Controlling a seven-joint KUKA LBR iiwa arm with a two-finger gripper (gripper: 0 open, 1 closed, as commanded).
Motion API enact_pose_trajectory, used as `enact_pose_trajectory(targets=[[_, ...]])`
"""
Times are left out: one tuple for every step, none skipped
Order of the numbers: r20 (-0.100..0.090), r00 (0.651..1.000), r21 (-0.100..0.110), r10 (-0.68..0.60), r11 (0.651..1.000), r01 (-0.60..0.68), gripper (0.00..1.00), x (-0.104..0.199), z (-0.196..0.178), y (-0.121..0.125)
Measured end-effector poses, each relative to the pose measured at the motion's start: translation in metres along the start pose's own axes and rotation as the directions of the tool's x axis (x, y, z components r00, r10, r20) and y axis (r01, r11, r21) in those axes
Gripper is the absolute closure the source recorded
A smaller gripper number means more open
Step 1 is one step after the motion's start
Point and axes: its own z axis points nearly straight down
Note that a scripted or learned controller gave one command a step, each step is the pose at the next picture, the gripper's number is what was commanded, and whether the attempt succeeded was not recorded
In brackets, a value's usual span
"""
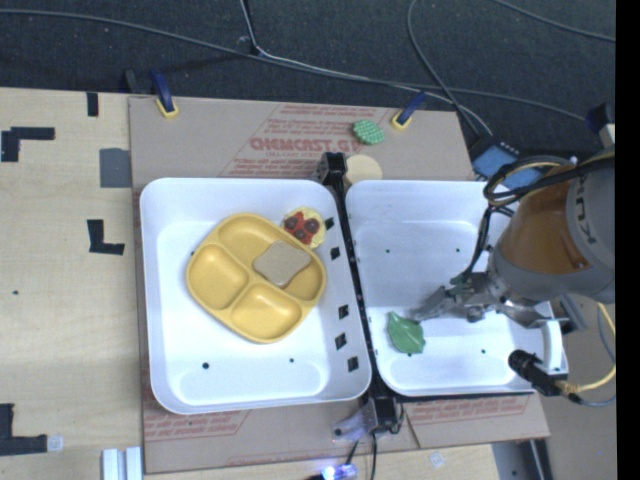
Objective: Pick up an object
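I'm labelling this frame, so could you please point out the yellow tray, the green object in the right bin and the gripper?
yellow tray (215, 273): camera view, bare left compartment.
green object (406, 334): camera view, its middle.
gripper (428, 308): camera view, at its tips.

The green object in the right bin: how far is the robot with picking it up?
Done: the arm has reached into the right bin, and the gripper is low beside the green object. In hand: nothing visibly; the object lies on the bin floor. Left: grasping and lifting. The yellow tray sits in the left bin.
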Motion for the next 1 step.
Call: enact_pose_trajectory(targets=[[0.003,1.0,-0.004,-0.001,1.0,0.001,1.0,-0.0008,-0.0126,0.0012]])
